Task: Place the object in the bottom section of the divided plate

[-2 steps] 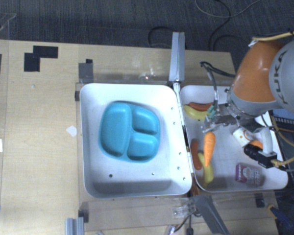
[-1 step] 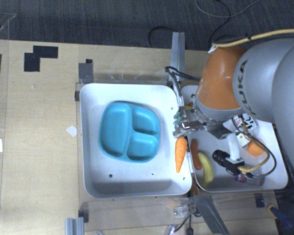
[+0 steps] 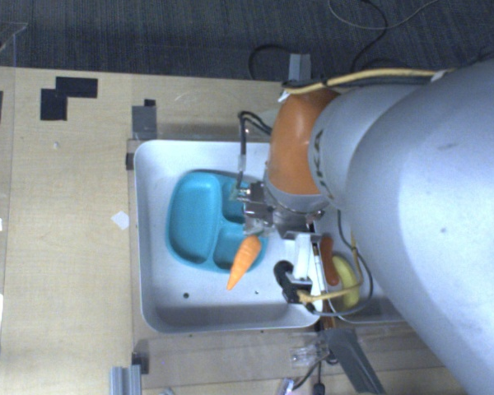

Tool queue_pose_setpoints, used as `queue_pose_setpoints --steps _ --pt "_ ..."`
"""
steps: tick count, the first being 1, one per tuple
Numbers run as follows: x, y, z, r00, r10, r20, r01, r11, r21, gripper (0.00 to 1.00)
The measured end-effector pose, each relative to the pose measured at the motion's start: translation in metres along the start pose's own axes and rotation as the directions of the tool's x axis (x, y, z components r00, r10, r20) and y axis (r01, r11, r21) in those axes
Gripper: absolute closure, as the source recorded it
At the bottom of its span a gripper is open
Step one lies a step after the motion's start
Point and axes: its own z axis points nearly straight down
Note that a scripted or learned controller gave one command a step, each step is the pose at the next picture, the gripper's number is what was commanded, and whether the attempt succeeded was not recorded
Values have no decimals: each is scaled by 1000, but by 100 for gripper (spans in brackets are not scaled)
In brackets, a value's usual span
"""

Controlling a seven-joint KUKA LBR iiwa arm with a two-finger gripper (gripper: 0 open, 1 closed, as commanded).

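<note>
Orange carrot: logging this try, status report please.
Hand right above orange carrot's thick end. Carrot leans across lower rim of blue divided plate, tip on white bin floor. Nothing blocking.

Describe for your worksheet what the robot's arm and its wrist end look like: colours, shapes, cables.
The arm is thick, rounded and pale grey, with a glossy orange band above the wrist. Thin black cables loop beside that band, and a yellowish cable runs along the top.

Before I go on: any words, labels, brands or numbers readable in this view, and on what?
None can be read.
The black patches on the bench are plain shapes without letters.
The blue divided plate, carrot, white bin and arm show no print.
</note>
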Motion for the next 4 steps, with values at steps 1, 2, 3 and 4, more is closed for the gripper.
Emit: queue_pose_setpoints --steps 1,2,3,4 --pt "-40 1 -39 914 407 -1 -407 914 -2 100" --pt "28 14 -12 877 481 0 -481 877 -1 100" --pt "24 3 -112 977 214 -2 -214 977 -4 100" --pt "24 3 -112 977 213 -1 -213 977 -3 0"
